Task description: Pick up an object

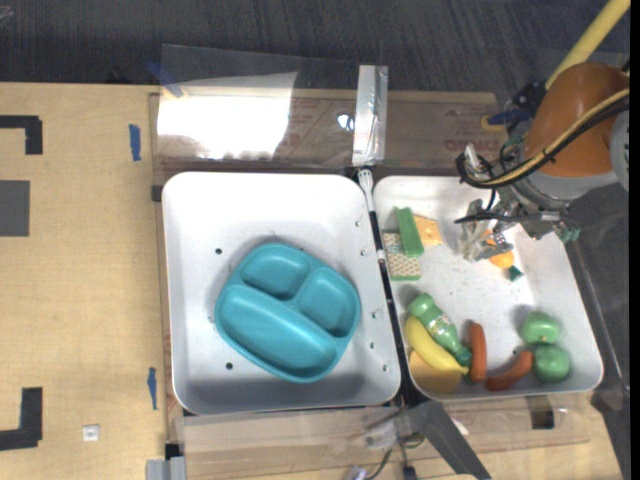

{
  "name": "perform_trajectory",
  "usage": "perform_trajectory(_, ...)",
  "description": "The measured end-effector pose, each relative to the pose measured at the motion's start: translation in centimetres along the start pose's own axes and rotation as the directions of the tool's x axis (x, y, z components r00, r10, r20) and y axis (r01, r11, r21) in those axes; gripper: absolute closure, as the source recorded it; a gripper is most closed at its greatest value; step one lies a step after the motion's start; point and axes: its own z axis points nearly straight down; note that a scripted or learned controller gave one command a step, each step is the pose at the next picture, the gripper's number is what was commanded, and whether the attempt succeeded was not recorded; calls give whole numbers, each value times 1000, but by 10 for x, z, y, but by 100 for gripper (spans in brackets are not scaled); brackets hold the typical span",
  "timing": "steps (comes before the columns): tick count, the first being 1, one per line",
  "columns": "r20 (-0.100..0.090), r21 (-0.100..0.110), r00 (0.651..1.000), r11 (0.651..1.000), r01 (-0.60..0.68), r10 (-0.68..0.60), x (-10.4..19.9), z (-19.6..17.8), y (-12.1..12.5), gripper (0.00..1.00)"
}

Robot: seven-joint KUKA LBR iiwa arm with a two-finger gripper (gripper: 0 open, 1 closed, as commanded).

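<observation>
My gripper (487, 230) hangs over the upper right part of the right bin (580, 298), below the orange band of the arm (575, 118). A small orange piece (503, 259) with a teal bit (514, 274) lies right under its tip; whether they touch is unclear. Further left lie a green block (407, 230), a yellow-orange wedge (428, 232) and a checked sponge (402, 265). At the front sit a green bottle (436, 320), a banana (432, 348), a red sausage (477, 351), a second sausage (510, 372) and two green apples (541, 327) (552, 364).
The left bin (190, 218) holds a teal divided plate (288, 309). A clear plastic sheet (240, 108) and a metal bar (370, 113) lie behind the bins. Cables (500, 163) loop beside the wrist. Wooden bench (70, 268) stretches left.
</observation>
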Motion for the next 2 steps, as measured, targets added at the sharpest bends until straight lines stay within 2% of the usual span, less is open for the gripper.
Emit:
perform_trajectory(1,-5,3,1000,1000,-21,21,-23,-178,-42,100)
perform_trajectory(2,-15,-6,1000,1000,-21,20,-21,-170,-40,0)
